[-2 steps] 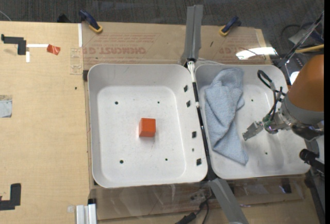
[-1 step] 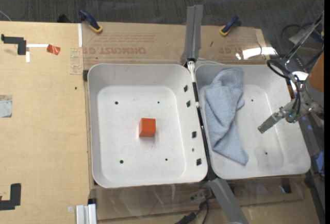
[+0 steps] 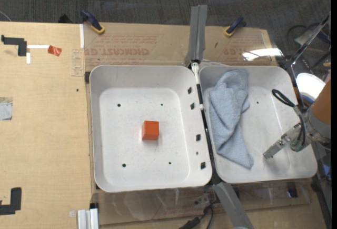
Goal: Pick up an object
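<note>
Gripper [image 3: 269, 152] hangs low over your right bin [image 3: 279, 72], beside the grey towel [image 3: 231, 112]; its state I cannot tell. Your orange block [image 3: 150, 130] sits in the left bin [image 3: 100, 117].

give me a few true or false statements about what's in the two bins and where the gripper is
1. An orange cube sits in the left bin. True.
2. A light blue cloth lies in the right bin. True.
3. The cloth is draped over the cube. False: they lie in separate bins, well apart.
4. The gripper is above the left bin. False: it is over the right bin, near its right side.
5. The gripper is lifting the cloth. False: it is to the right of the cloth, apart from it.
</note>
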You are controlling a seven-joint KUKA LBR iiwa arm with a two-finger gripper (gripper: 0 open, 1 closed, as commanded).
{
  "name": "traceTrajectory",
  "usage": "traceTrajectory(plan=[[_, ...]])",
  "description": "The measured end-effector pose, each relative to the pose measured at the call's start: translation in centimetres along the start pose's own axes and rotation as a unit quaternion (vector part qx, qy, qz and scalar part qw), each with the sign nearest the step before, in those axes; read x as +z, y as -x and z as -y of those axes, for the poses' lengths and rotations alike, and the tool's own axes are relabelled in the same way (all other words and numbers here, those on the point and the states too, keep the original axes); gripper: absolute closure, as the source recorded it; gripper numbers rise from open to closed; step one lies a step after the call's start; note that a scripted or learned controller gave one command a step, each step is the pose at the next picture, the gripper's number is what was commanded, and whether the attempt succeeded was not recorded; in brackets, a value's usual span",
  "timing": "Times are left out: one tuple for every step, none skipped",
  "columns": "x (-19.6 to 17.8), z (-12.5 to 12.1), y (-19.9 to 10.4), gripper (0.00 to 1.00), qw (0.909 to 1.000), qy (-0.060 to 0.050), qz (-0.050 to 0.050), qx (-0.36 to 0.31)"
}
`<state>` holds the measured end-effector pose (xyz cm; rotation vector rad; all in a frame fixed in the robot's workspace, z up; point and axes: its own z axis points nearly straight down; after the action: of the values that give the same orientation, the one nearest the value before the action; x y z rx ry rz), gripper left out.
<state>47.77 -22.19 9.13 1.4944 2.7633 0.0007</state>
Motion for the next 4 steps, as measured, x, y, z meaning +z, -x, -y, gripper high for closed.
traceTrajectory(plan=[[-0.9,-0.1,0.1,1.00,1.0000,0.001,0.001,0.002],[-4.6,-3.6,2.4,1.00,0.9961,0.001,0.001,-0.088],[-8.1,-8.4,3.7,1.00,0.9938,0.001,0.002,-0.111],[-0.1,-9.5,2.2,1.00,0.9840,0.001,0.001,-0.178]])
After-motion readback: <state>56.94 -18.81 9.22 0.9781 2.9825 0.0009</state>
